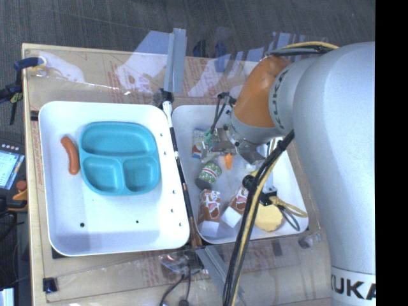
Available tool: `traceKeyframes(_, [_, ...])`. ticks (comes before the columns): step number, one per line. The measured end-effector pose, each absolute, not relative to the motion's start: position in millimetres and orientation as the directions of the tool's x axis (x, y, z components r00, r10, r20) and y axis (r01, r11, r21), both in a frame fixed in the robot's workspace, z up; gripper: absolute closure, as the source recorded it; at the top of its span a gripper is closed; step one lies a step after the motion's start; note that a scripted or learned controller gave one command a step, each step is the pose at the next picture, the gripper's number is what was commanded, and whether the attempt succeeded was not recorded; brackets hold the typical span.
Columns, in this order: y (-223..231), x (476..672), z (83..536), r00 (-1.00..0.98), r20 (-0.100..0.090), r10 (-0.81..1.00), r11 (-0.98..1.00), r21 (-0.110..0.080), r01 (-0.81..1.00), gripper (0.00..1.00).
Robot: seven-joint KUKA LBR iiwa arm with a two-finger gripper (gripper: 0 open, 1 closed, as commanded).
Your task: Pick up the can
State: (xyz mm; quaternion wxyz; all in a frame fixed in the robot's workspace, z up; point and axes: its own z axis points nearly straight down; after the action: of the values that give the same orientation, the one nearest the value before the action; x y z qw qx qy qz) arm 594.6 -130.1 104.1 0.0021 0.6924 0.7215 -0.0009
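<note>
Camera view: hand (217,146) prob. just above can (208,174)

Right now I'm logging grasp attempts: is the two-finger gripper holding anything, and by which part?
Cannot be told. The gripper sits over the right white bin, above the small green-labelled can, its tips hidden.

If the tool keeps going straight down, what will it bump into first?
Probably the can, lying in the right bin just below the tool. Depth is hard to judge, so the carton beside it might be touched first.
</note>
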Motion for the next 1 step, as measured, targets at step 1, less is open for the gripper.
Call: traceKeyframes(1, [-130.2,594.6,104.2,-0.042,-0.005,0.999,0.042,0.001,0.999,0.0])
